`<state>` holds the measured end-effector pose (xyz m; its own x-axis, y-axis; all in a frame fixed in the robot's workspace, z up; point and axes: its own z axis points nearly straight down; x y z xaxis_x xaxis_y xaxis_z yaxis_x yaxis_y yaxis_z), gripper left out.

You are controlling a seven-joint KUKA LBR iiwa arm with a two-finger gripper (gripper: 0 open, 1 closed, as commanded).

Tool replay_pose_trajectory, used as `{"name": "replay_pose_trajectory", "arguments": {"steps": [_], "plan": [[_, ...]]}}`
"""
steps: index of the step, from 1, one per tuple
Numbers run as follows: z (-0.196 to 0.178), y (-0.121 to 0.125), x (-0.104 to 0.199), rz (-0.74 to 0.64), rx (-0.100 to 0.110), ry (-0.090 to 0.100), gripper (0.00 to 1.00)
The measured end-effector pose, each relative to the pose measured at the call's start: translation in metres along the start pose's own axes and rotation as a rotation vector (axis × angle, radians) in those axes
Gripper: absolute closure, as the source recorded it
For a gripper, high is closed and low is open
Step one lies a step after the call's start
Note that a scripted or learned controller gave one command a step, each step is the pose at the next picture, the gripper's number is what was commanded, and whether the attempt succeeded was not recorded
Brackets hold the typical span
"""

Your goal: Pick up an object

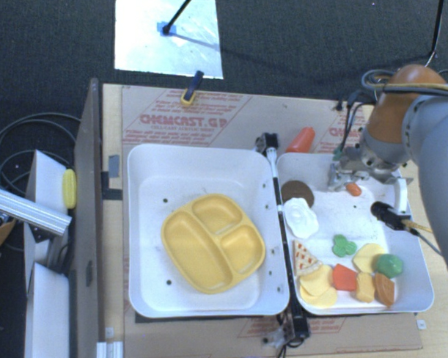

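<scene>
Gripper (346, 179) low in right bin's (419, 251) far corner, over a small orange piece (353, 189); grip state: I can't tell. Piece looks light, rigid, smooth plastic; I'd pinch across its short width.

Smooth, slightly glossy white plastic for both bins: the left bin (146, 208) and the right bin (418, 291). Smooth yellow plastic with a soft sheen for the divided tray (211, 244). Matt brown cardboard with red print under the bins, as the counter (233, 116) cover. Rough, dark, matt carpet on the floor (53, 36). Shiny, crinkled silvery sheet (170, 33) at the top, foil-like. Smooth, plastic-looking toy food (345, 278) in bright matt colours. Glossy orange band (395, 103) and smooth grey casing on the arm; bare metal at the tool (349, 175).
</scene>
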<state>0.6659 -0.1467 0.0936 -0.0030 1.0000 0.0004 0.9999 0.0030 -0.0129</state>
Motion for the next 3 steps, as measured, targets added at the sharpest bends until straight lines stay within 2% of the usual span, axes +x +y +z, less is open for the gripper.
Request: {"name": "replay_pose_trajectory", "arguments": {"steps": [1,2,3], "plan": [[0.009,0.004,0.057,-0.005,-0.016,0.0,1.0],[-0.007,0.001,0.057,-0.002,-0.016,0.0,1.0],[-0.007,0.001,0.057,-0.002,-0.016,-0.001,0.0]]}}
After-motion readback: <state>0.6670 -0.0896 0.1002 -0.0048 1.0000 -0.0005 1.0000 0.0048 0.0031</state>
